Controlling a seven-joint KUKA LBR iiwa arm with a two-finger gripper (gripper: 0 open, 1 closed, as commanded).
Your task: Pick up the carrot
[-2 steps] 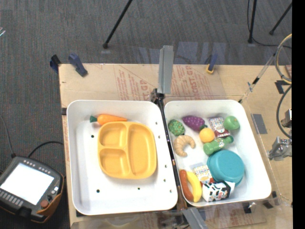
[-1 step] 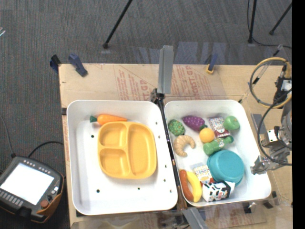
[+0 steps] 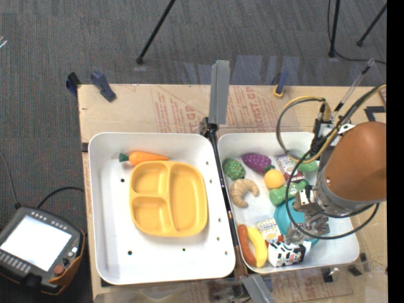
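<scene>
The carrot (image 3: 146,157) lies wedged against the yellow plate (image 3: 169,198), far from the gripper (image 3: 302,231), whose opening I cannot tell, so it may snag the plate's rim.

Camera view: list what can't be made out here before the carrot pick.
- Gripper: seen from above under the arm's own wrist and cables, so its finger state is unreadable.
- Blue bowl: mostly covered by the arm.
- Carrot: its lower edge touches or slips behind the yellow plate; unclear which.
- Small box: print too small to read.
</scene>
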